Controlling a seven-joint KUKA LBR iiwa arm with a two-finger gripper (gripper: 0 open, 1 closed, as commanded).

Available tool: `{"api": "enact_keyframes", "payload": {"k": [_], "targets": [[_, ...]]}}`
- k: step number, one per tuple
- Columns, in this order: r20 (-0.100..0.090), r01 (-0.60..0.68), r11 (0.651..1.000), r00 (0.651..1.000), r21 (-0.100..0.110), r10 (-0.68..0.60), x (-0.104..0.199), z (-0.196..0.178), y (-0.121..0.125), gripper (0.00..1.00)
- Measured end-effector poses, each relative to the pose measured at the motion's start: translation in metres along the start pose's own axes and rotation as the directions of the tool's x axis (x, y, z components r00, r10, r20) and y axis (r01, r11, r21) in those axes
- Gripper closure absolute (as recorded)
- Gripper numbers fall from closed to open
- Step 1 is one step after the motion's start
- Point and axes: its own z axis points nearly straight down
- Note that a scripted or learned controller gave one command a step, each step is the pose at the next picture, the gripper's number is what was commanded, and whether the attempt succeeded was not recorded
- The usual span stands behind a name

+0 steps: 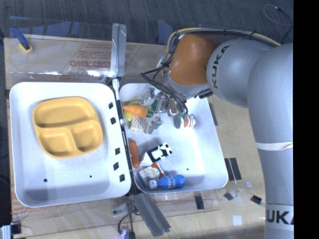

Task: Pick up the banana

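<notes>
Only a small yellow sliver of the banana [132, 103] is visible, at the top left of the right bin [212, 158]. It lies just above an orange carrot-like piece [135, 110]. My gripper [160, 106] hangs low over that same corner, just right of the banana and the carrot piece, above a pale wrapped item [143, 125]. The orange band and grey wrist [192, 59] cover the bin's far edge. Nothing can be seen held in the gripper.
The right bin also holds a small red-and-white can [185, 121], a reddish sausage [134, 153], a black-and-white toy [160, 152] and a blue bottle [169, 182] at the front. A yellow divided plate [67, 126] lies in the left bin [30, 183].
</notes>
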Motion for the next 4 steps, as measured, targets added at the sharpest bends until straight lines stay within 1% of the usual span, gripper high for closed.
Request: {"api": "enact_keyframes", "payload": {"k": [1, 2, 3, 4], "targets": [[0.015, 0.251, 0.968, 0.968, 0.008, -0.251, 0.025, -0.002, 0.018, 0.00], [0.012, 0.355, 0.935, 0.935, 0.008, -0.355, -0.011, -0.002, 0.013, 0.00], [0.017, 0.356, 0.934, 0.934, 0.007, -0.356, -0.012, -0.013, 0.015, 1.00], [0.017, 0.356, 0.934, 0.934, 0.008, -0.356, -0.012, -0.014, 0.014, 0.00]]}}
